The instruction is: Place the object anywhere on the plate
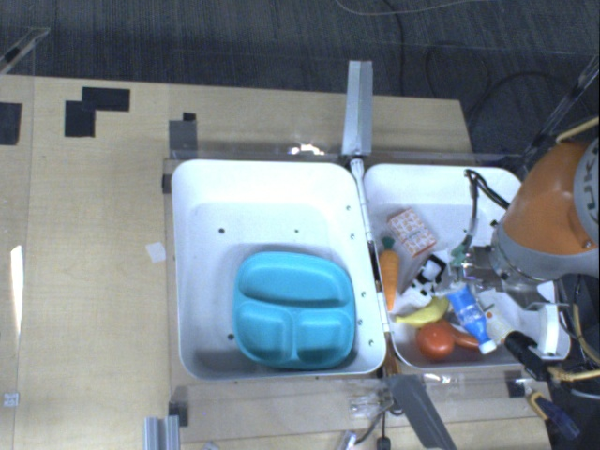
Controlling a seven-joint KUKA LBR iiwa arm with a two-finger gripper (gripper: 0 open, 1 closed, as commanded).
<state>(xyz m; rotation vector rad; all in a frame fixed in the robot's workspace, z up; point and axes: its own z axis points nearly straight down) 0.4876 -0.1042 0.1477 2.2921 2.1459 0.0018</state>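
Note:
A light blue plate [295, 309] with three compartments lies in the near half of the left bin [206, 204]. Nothing rests on it. The right bin [412, 193] holds the loose objects: a pink patterned packet [412, 231], an orange carrot [388, 276] along the left wall, a yellow banana [424, 312], a red tomato [435, 342], a blue and white tube [472, 319] and a small black and white item [429, 269]. My gripper [467, 270] hangs low over the middle of the right bin, just above the tube and right of the black and white item. The wrist hides what is beneath it.
A metal divider [367, 251] separates the two bins, with a post [358, 111] at its far end. The arm's grey body and orange band [553, 209] cover the right side of the right bin. Cables run along the right edge.

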